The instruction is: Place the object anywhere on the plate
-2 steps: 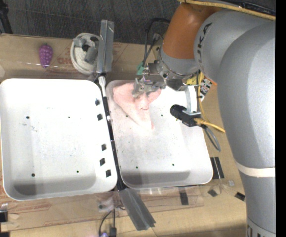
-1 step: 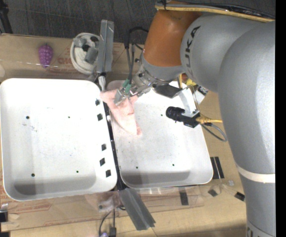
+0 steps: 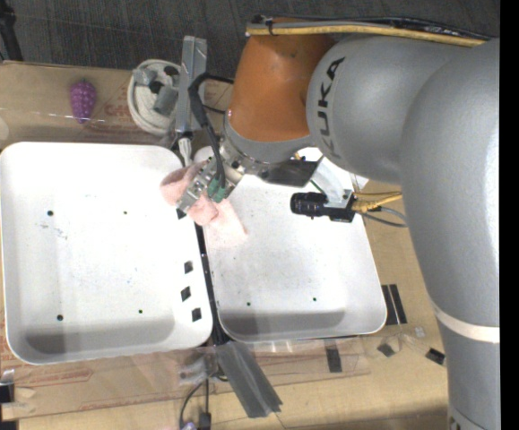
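A soft pink object (image 3: 226,219) hangs over the divider between the two white bins, with one lobe over the left bin's top right corner and the larger part over the right bin's top left. My gripper (image 3: 199,189), grey with green parts, points down and left from the orange wrist band (image 3: 272,88). It is shut on the pink object, and pink shows on both sides of its fingertips. The arm's big grey body hides the right bin's far right corner.
The left bin (image 3: 89,258) and the right bin (image 3: 295,276) lie side by side. A purple knobbly item (image 3: 82,99) and a white coiled part (image 3: 154,92) sit on the bench behind the left bin. A black cylinder (image 3: 317,206) juts from the wrist over the right bin.
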You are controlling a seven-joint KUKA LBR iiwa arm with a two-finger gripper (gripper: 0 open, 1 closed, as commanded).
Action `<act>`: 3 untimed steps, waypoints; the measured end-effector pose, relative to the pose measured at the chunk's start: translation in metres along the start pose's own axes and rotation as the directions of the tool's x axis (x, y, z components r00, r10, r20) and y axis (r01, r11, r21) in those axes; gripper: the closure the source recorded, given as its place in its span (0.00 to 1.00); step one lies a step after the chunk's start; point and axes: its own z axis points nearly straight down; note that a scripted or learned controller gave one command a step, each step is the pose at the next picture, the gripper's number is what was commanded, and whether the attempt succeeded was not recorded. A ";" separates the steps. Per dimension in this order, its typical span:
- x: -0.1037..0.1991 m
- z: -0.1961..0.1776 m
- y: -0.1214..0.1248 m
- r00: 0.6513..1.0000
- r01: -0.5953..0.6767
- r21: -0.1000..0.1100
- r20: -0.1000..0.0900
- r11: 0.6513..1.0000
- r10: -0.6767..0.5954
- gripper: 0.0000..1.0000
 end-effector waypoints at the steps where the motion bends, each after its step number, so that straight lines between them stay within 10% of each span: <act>1: 0.040 0.004 0.027 0.919 0.393 0.000 0.001 0.919 -0.393 1.00; 2: 0.085 -0.015 0.045 0.746 0.666 0.000 0.003 0.746 -0.666 1.00; 3: 0.131 -0.017 0.068 0.741 0.671 0.001 0.000 0.741 -0.671 1.00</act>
